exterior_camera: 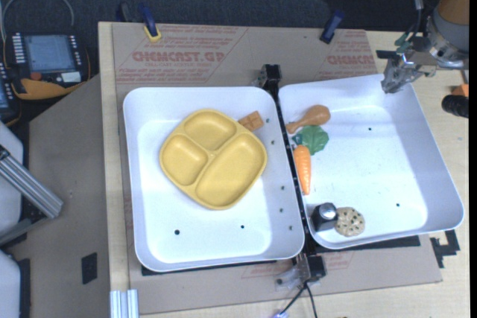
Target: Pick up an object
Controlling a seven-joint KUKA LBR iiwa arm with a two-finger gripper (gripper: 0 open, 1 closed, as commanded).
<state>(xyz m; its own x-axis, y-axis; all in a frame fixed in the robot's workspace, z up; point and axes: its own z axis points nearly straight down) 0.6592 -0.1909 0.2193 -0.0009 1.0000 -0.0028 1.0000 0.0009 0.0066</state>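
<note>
- Two white bins sit side by side on the surface; nearest in the right bin (417,160) lie a cookie (349,221) and, touching it, a small black-and-grey knob-like piece (324,215).
- Farther back along the divider lie a carrot (302,168), a green leafy toy (313,138) and a chicken drumstick (309,118), all close together.
- Left bin (149,182) holds a yellow divided plate (214,158), a small brown block (251,121) at its far edge.
- Farthest, the gripper (393,80) hovers at the right bin's far rim, holding nothing; whether it is wide or narrow I cannot tell.
- Judging by this, the approach is in hand: next, travel left and descend on one item, where crowding and the divider wall could hamper a grasp.
</note>
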